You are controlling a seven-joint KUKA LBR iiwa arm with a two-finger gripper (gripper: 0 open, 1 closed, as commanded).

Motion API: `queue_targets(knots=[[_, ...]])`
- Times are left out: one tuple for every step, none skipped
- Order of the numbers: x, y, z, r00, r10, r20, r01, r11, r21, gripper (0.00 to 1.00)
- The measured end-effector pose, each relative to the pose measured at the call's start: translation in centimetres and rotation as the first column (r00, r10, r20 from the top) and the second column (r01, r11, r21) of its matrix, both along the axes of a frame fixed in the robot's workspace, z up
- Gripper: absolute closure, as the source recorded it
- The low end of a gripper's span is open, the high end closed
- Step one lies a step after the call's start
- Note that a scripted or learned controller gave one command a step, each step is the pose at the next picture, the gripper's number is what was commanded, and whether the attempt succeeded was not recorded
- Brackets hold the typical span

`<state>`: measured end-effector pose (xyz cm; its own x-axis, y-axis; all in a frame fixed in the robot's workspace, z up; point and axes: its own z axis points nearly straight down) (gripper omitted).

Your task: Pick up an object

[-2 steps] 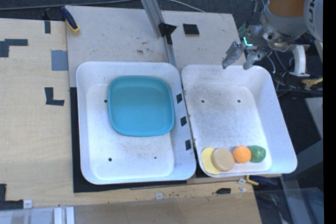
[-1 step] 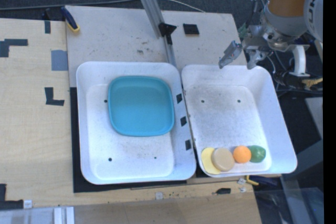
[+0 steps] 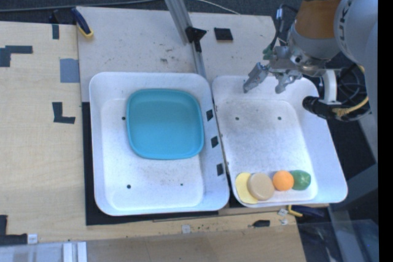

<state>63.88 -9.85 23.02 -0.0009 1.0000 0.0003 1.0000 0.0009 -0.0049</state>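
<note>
- Four small things lay in a row at the near edge of the right bin [image 3: 270, 132]: a flat yellow disc [image 3: 243, 188], a tan round piece [image 3: 261, 186], an orange ball [image 3: 283, 180] and a green piece [image 3: 301, 179].
- The hand [image 3: 266, 83] hung over the far end of that same bin, so the row lay well apart from it, at the opposite end and toward the front of the surface [image 3: 37, 132].
- The hand's two fingers [image 3: 253, 80] stood wide apart, and nothing was between them.
- I think the hand had to travel the whole length of the bin and then go down to reach any of the four.
- The row ran from side to side along the bin's near wall. The four pieces touched or nearly touched one another.
- The tan piece sat partly on top of the yellow disc.
- The orange ball looked smooth and round, and the green piece was pressed close beside it.
- The ball might have been the easiest to grab, because it stood up higher than the flat disc. But its neighbours were tight on both sides, so the fingers could have bumped them.
- The left bin [image 3: 104, 193] held a big blue plate [image 3: 164, 123] with rounded corners. It lay flat and farther from the hand than the four small things.
</note>
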Motion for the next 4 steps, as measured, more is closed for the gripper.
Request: queue_targets(knots=[[-0.1,-0.1,-6.3,1.0,0.0,-0.001,0.0,1.0,0.0,0.0],[0.1,0.8,-12.1,1.0,0.0,-0.001,0.0,1.0,0.0,0.0],[0.3,0.8,-10.8,1.0,0.0,0.004,0.0,1.0,0.0,1.0],[-0.1,0.3,-6.4,1.0,-0.001,0.008,0.001,1.0,-0.001,1.0]])
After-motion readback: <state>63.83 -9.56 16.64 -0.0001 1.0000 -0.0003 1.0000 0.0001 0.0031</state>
